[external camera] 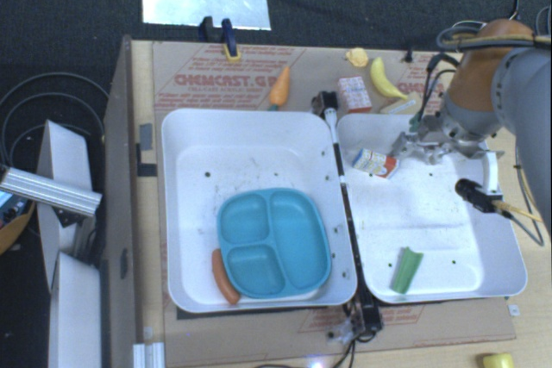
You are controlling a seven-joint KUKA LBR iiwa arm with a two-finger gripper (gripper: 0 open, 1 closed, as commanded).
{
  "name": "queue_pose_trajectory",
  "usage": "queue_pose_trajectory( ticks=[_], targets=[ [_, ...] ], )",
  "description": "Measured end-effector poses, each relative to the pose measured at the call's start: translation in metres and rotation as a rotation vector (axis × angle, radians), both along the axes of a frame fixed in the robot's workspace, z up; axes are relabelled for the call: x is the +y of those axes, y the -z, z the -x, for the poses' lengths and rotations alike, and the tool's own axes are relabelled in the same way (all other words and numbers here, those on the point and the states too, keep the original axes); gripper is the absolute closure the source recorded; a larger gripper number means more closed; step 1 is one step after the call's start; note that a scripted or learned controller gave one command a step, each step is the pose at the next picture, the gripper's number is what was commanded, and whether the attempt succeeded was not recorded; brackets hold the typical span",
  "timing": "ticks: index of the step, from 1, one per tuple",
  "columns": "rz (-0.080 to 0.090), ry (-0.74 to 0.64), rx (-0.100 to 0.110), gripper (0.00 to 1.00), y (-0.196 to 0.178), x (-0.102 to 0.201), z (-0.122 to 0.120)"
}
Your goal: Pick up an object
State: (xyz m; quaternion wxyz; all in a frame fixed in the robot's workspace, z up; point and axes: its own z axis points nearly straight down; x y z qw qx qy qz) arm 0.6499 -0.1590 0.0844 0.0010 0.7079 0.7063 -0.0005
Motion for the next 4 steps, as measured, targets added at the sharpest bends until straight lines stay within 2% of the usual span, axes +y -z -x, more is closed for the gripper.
queue_pose_trajectory(
  ticks=[1, 2, 3, 4],
  targets=[
    [-0.001, -0.005, -0.005, 1.0, -0.012, 0.003, -0.002],
    [-0.003, -0.009, -0.006, 1.0, -0.08, 0.049, 0.036],
    [-0.002, -0.005, -0.002, 0.0, -0.076, 0.046, 0.036],
    [-0.001, -0.003, -0.005, 0.0, -0.028, 0.052, 0.012]
  ],
)
